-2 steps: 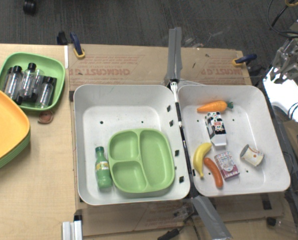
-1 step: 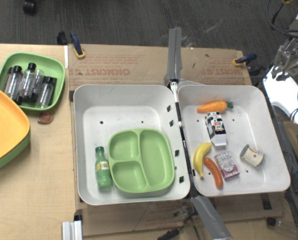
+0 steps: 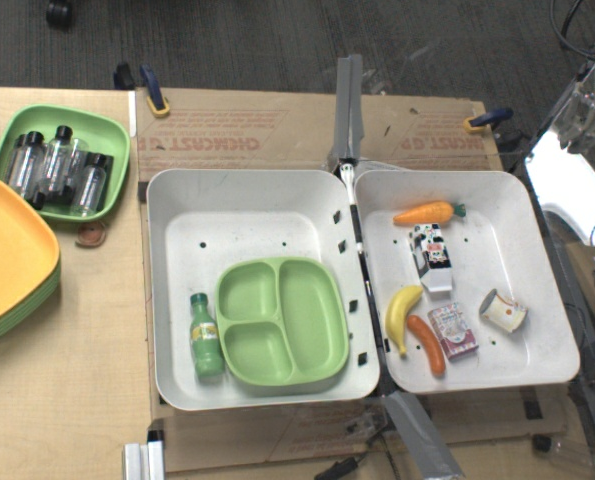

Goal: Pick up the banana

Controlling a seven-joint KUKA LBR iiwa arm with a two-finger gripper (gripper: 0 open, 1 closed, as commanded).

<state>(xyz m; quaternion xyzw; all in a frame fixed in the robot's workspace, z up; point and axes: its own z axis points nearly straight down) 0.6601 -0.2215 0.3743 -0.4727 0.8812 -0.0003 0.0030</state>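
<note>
- banana (image 3: 401, 315): yellow, curved, whole, lying flat in right bin (image 3: 537, 268) at about 7 o'clock
- sausage (image 3: 427, 344) touching its lower end, at 4 o'clock
- pink packet (image 3: 453, 329) just beside, 3 o'clock
- carrot (image 3: 425, 213) well apart, 12 o'clock

dark carpet floor (image 3: 277, 18), wooden bench (image 3: 67, 388)

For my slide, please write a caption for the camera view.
Banana lying beside a sausage in the right bin.

banana (image 3: 401, 317) in right bin (image 3: 537, 218), beside sausage (image 3: 427, 345)
</note>
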